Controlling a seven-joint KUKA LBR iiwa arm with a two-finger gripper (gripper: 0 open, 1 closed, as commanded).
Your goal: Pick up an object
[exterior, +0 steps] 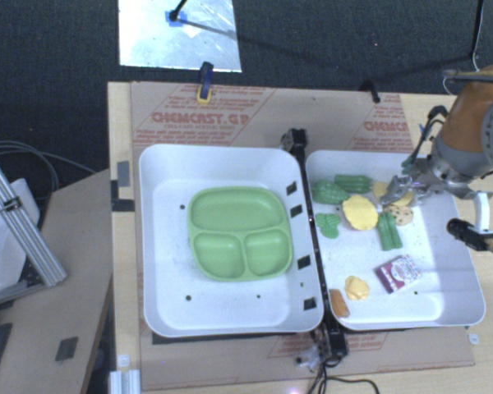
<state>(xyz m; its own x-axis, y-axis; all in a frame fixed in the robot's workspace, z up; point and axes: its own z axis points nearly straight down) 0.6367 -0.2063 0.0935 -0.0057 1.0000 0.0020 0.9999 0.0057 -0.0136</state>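
My gripper (408,185) is low in the far right part of the right bin (453,290). It sits right over a pale yellow piece (389,191) and may be touching it. Just in front of the gripper lies a speckled cookie (403,215). A round yellow toy (361,213) and a green pickle (389,233) lie to the left of the gripper and slightly nearer the front. A long green vegetable (352,183) and a leafy green piece (329,193) lie further left.
A red packet (397,272), a small yellow toy (357,287) and an orange piece (338,303) lie near the right bin's front. A small green piece (329,226) rests by the divider. In the left bin (160,220) there is a green divided plate (238,231).
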